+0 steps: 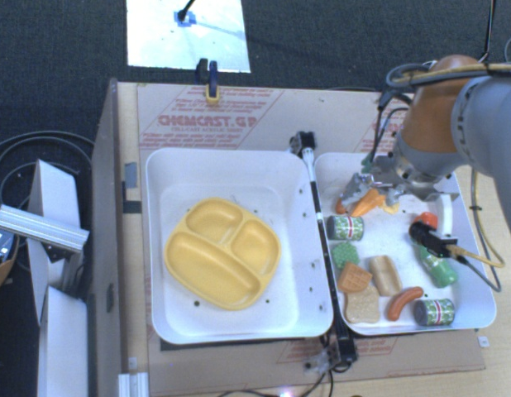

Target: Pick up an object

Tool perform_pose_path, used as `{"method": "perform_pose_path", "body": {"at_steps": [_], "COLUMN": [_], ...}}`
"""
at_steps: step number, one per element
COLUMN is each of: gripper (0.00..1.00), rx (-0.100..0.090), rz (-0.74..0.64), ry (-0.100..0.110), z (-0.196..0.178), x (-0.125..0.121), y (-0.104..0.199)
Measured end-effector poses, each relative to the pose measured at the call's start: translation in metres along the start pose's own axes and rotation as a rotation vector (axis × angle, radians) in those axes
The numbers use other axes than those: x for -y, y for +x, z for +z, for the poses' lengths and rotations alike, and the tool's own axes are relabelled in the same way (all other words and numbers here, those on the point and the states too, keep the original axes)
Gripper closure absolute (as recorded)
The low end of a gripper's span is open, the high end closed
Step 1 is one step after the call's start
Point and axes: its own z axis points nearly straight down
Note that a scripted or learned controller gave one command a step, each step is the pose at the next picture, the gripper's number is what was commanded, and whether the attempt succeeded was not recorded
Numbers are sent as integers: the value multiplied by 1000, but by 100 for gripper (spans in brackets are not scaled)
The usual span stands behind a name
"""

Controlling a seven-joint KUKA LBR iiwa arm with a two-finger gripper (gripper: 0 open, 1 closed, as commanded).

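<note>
Camera view:
Arm (454, 114): reaching in from the right edge, bending down over the right bin's upper part, likely so as to come at the pile from above.
Gripper (367, 190): hanging low at upper centre-right, touching or just above the carrot (370, 202); open or closed, cannot tell.
Right bin (479, 304): holding the candidates close together, namely carrot, can (346, 227), waffle (354, 278), bread (384, 274), sausage (403, 302).
Left bin (164, 304): holding the tray (222, 253), lying flat at centre-left, well apart from the gripper.
</note>
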Motion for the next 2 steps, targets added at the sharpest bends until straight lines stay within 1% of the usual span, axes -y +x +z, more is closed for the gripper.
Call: {"method": "perform_pose_path", "body": {"at_steps": [1, 2], "gripper": [0, 0], "rx": [1, 2], "rz": [3, 4], "ry": [1, -2], "z": [11, -19], "x": [30, 38], "y": [-17, -48]}}
